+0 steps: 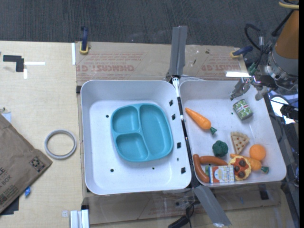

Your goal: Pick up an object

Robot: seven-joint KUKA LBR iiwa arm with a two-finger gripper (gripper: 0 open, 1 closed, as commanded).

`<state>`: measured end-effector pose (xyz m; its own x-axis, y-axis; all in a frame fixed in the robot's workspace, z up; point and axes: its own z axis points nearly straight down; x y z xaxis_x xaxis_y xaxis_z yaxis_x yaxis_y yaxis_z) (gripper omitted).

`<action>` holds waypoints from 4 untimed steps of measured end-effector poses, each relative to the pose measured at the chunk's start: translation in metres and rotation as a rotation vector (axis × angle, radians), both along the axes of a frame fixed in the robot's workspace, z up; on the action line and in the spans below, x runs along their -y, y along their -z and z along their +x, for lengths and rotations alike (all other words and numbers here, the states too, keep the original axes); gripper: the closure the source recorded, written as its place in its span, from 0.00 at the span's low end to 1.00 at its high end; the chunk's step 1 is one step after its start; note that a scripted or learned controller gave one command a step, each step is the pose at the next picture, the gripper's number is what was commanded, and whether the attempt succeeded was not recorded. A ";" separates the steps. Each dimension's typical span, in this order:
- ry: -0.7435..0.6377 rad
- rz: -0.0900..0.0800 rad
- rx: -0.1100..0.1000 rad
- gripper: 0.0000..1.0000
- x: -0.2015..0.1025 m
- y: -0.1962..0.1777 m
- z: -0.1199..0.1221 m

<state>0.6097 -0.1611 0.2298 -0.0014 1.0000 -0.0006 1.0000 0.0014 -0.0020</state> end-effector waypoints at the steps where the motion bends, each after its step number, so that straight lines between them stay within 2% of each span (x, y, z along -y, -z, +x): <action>1: -0.041 0.000 -0.001 0.00 -0.067 0.100 -0.004; 2: -0.116 0.001 0.000 0.00 -0.057 0.139 -0.028; 3: -0.053 0.000 0.002 0.00 -0.063 0.138 0.012; 4: -0.051 -0.001 0.002 1.00 -0.062 0.129 0.012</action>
<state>0.6218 -0.0988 0.1007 -0.0526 0.9986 -0.0017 0.9986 0.0526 0.0001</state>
